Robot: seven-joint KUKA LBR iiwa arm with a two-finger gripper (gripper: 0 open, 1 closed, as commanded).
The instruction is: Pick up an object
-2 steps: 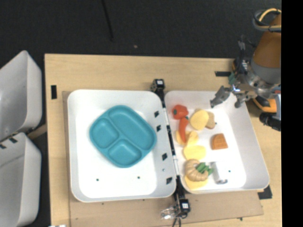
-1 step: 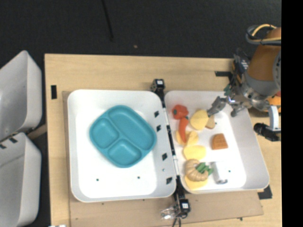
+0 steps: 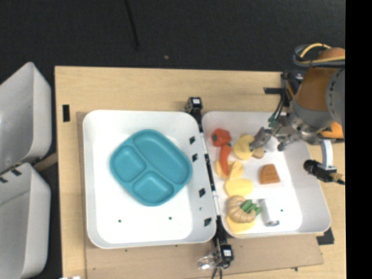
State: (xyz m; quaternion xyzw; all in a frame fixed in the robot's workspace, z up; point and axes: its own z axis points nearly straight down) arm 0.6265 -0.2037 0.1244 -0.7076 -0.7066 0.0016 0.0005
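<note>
Seen from the overhead camera, the KUKA arm is reaching in over the right bin, its tool hanging low at the bin's upper middle. The fingertips are sitting against a pale yellow toy food piece, which is lying just at the tool's tip, but whether the fingers are closed on it or spread cannot be told at this slant. Nothing is visibly lifted: by appearances the pick is at the approach-or-grasp stage, with the lift left to do. Beyond the tool's tip a red toy pepper is resting; below the tool are an orange strip, a brown toast-like square and a heap of yellow pieces. Well beyond, the left bin is carrying a blue divided plate.
</note>
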